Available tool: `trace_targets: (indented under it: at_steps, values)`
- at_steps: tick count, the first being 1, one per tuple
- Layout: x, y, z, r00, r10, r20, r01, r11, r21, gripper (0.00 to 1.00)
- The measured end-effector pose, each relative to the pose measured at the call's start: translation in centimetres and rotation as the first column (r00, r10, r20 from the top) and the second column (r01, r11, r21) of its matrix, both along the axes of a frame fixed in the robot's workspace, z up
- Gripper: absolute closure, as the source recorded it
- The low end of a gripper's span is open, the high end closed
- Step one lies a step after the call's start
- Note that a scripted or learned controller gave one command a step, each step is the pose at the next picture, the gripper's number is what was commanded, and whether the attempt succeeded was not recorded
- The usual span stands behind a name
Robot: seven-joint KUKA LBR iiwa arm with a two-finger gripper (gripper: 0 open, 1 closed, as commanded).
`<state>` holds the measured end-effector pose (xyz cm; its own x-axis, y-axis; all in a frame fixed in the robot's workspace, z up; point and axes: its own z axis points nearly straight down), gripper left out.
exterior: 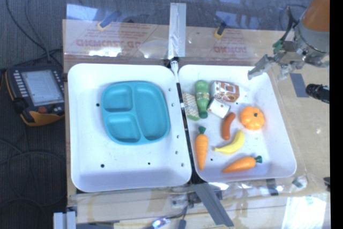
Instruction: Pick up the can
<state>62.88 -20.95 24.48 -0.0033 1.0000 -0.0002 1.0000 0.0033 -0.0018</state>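
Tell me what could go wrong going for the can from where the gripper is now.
1. The small can with the brown-and-white label is wedged among the green toy bottle, a white block and a red sausage; descending fingers may strike or grab a neighbour.
2. The two-finger gripper sits above the right white bin's far rim, so a low approach might clip it.
3. The can appears tipped, so it may slip.

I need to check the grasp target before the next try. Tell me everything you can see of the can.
The can lies on its side in the right bin, near the far wall. It looks brown-red with a pale label panel; the print is too blurred to read. A small white block touches its near side, and the green bottle lies just to its left.
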Motion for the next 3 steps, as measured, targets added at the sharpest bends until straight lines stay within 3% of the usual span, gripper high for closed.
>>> trace_targets:
  at_steps: [1, 2, 3]
  values:
    - [3.3, 6.9, 5.5, 0.608, -0.794, 0.001, 0.794, 0.608, -0.005, 0.0]
    - [-0.5, 14.9, -4.3, 0.922, -0.388, -0.003, 0.388, 0.922, -0.002, 0.0]
    - [-9.1, 21.0, -6.3, 0.705, -0.709, -0.004, 0.709, 0.705, -0.005, 0.0]
